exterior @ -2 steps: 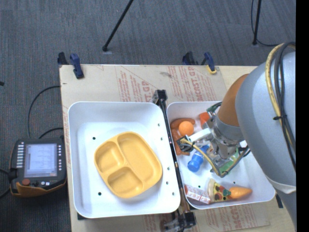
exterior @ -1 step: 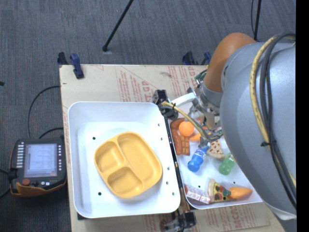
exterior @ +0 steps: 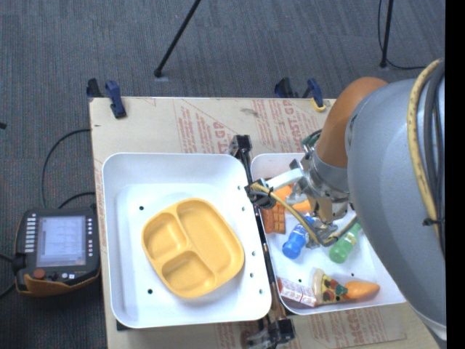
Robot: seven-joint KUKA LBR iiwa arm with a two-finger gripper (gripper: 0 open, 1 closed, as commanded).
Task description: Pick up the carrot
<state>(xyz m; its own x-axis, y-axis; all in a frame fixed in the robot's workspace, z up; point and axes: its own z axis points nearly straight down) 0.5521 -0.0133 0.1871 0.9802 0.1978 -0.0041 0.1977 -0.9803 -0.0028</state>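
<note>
The gripper (exterior: 323, 220) hangs low in the right bin (exterior: 385, 293), just above the blue bottle (exterior: 295, 242); whether its fingers are apart or closed cannot be told, nor whether anything sits between them. The carrot (exterior: 298, 195) looks to be the orange piece up-left of that bottle, partly hidden under the wrist. To do this well, I judge the tool should centre over the carrot's long body, clear of the bottle and the green bottle (exterior: 344, 247) just right of it.

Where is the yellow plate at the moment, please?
The yellow plate lies in the left bin, near its middle, its three compartments facing up. The right bin, holding the toys, is beside it, across the divider.
</note>
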